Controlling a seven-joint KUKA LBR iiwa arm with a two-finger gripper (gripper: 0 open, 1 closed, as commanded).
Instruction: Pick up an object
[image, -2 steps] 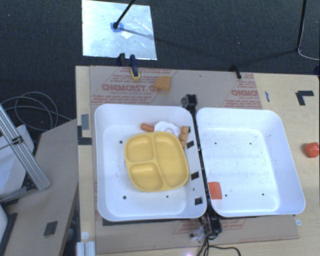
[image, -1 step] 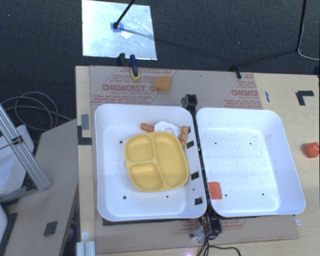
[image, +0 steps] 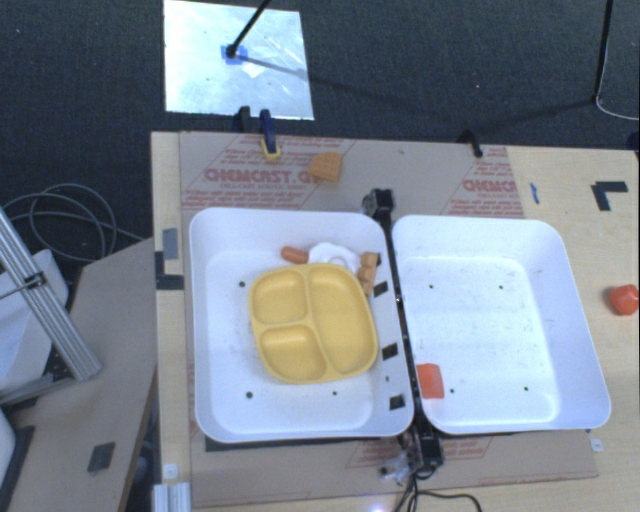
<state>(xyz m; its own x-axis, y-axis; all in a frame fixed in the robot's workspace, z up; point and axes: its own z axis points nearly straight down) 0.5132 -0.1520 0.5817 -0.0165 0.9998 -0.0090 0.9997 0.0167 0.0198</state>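
- Camera view, left side: the left bin (image: 215, 330) holds a yellow divided tray (image: 312, 322) lying flat near its middle, turned a little askew, with three compartments facing up
- Just behind the tray, near the bin's far wall, lies a small orange sausage-shaped piece (image: 294, 255); beside it, to its right, is a white object (image: 333, 256), partly hidden by the tray's rim, so its form is unclear
- A small tan block (image: 368, 268) stands close to the left bin's right wall, just beside the tray's far right corner; whether it touches the tray is hard to tell
- Camera view, right side: the right bin (image: 570, 330) holds an orange-red block (image: 429, 380) near its front left corner, close to the wall it shares with the left bin; dark specks dot the bin's floor
- Around the bins: both sit on a brown board (image: 240, 175) with red lettering; a tan cube (image: 325, 166) rests on that board behind the left bin; a yellow and blue clamp (image: 269, 135) grips the board's far edge; another orange-red piece (image: 623, 299) lies on the bench, well apart from the right bin, at the right
- A shiny metal sheet (image: 235, 60) lies on the dark floor beyond the bench; cables (image: 60, 215) loop at the left
- The claw: whether it is wide, narrow or holding anything cannot be told here
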